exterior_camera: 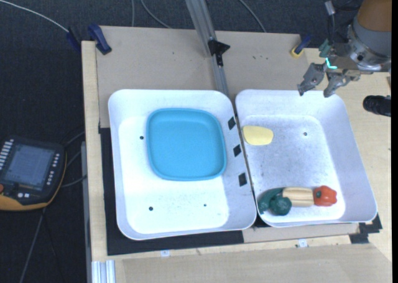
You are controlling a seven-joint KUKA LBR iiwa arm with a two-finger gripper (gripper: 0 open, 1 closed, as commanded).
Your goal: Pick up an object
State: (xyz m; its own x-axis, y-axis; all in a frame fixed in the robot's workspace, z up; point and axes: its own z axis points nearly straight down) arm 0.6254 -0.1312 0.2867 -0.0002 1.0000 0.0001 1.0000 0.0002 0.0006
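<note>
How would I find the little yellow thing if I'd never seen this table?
Look in the right white bin, beside the bin holding the blue plate. The yellow piece lies alone by that bin's left wall. It is pale and flat, unlike the green, tan and red toys clustered at the near edge.

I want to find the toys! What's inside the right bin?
In the right bin: a yellow piece near its left wall, and along the front a green toy, a tan stick and a red toy, huddled together. Whatever lies under them is covered.
</note>
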